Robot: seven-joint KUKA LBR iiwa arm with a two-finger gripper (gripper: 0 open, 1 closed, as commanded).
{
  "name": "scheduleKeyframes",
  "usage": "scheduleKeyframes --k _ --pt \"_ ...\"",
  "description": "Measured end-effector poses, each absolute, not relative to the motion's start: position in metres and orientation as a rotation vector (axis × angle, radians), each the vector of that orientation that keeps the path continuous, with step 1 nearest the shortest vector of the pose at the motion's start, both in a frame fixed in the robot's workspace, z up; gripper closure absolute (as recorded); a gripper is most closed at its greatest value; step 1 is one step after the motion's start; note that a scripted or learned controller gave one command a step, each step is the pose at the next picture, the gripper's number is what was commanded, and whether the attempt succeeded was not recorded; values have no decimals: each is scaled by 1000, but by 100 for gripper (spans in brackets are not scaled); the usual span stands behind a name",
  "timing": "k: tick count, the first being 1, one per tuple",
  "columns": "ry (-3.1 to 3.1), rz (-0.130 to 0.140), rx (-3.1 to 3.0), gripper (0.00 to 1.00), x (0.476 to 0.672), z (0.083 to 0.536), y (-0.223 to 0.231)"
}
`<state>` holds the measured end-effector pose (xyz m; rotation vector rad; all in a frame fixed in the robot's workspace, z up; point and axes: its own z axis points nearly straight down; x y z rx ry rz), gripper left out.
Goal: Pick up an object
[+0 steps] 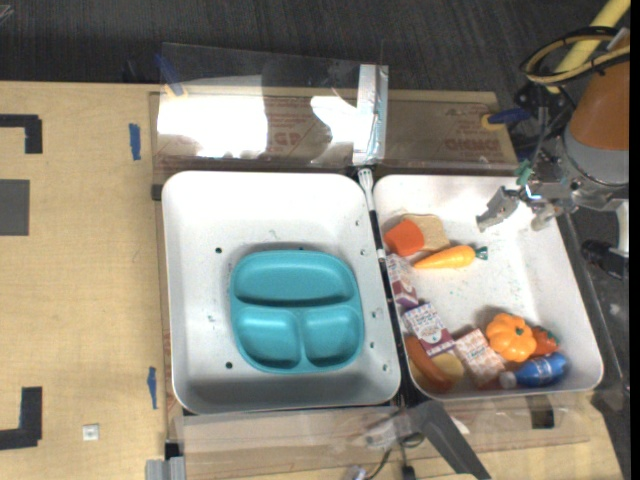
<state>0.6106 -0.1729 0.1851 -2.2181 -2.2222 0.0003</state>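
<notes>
Hovering end effector (pixel 513 206): upper right, fingers spread, empty
Bins: two, left bin (pixel 190 268), right bin (pixel 530 268)
Teal tray (pixel 296 308): one
Carrot (pixel 446 258): one

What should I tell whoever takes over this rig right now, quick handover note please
Gripper: above the right bin's far right corner, holding nothing visible.
Objects: toy carrot, orange block, small pumpkin, blue bottle and cartons all lie in the right bin. Teal divided tray sits in the left bin.
Done: nothing picked yet.
Left: descend, grasp one object, lift.
</notes>
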Motion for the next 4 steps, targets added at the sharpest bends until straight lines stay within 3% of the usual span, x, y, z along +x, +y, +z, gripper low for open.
scheduleKeyframes --k 1,2,3,4 --pt "-2226 1 -2214 0 612 91 -134" --pt "-2226 0 -2216 100 613 102 -135" --pt "-2225 0 -2216 0 613 101 -135" --pt "-2323 -5 -2123 0 588 87 -101"
